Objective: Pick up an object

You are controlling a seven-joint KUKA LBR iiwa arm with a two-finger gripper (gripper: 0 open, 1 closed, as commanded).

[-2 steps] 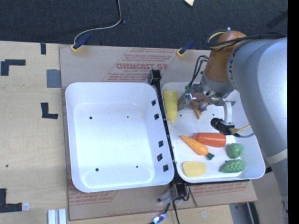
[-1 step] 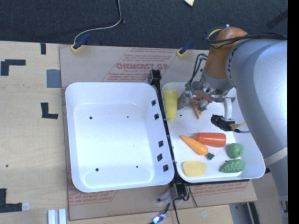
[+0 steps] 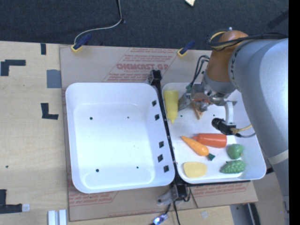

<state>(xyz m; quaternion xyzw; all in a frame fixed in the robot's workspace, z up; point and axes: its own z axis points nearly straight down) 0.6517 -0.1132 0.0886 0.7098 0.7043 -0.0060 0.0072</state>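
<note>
Arm reaching into the right bin, gripper low over its far half.

The grey arm (image 3: 262, 78), with its orange band (image 3: 220, 62), enters from the right and brings the gripper (image 3: 197, 104) down near the floor of the right bin (image 3: 255, 175); its fingers appear slightly parted with nothing seen between them, though the exact gap is hard to read at this slant. A yellow corn cob (image 3: 171, 104) lies just left of the gripper along the bin's left wall. Nearer the front lie an orange carrot (image 3: 195, 145) touching a red pepper (image 3: 212, 139), a green round piece (image 3: 235, 150), a green knobbly piece (image 3: 232, 167) and a pale yellow piece (image 3: 194, 169). The left bin (image 3: 75, 97) stands beside it on a cardboard sheet (image 3: 136, 67).
</note>
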